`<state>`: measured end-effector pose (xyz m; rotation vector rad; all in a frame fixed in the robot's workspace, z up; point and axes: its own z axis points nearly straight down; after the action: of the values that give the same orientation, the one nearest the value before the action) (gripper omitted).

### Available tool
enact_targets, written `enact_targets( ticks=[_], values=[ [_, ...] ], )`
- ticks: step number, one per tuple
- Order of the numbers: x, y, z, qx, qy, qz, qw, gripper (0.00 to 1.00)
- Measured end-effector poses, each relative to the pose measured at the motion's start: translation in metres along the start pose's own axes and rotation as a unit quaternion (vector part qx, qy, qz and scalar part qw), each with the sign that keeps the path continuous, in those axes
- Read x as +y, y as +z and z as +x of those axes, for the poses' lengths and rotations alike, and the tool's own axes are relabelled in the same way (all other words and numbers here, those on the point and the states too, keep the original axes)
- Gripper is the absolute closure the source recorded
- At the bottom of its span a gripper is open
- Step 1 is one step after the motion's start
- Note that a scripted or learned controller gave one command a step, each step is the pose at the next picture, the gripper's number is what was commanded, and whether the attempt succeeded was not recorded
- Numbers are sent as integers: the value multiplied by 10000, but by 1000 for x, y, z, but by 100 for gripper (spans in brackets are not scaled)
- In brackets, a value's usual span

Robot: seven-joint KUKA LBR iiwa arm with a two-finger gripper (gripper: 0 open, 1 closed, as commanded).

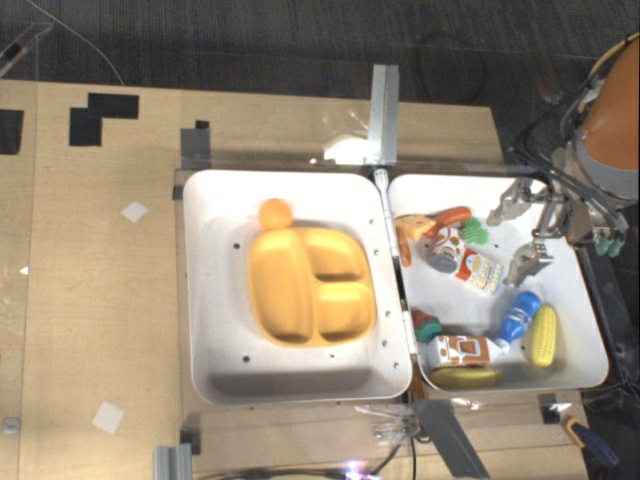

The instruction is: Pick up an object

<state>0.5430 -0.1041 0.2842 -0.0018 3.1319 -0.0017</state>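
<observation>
Bench (pixel 90 298) carried two white bins side by side. Left bin (pixel 215 268) held a yellow divided tray (pixel 305 286) upside-up in the middle, with a small orange ball (pixel 275 213) touching its far edge. Right bin (pixel 575 358) held the clutter. Arm (pixel 612 118) came in from the right, orange band visible, gripper (pixel 525 230) hovering over the bin's far-right part, fingers (pixel 510 204) spread apart, nothing between them. Candidate objects, all in the right bin: a small carton (pixel 470 264) lying tilted near the centre, just left of the gripper; a second carton (pixel 461 349) at the near wall with a banana (pixel 463 376) touching its near side; corn cob (pixel 543 334) near the right wall, beside a blue bottle (pixel 517 317); a red sausage-like piece (pixel 448 216) at the far side next to a small green item (pixel 473 233).
</observation>
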Motion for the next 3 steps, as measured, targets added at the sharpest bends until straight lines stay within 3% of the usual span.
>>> enact_targets(
  ticks=[1, 2, 3],
  values=[
    [5, -32, 14, -15, -1095, 3, 9940, 0],
    [20, 112, -4, 56, -595, -21, 9982, 0],
    [6, 164, -35, -110, 882, -14, 9960, 0]
  ],
)
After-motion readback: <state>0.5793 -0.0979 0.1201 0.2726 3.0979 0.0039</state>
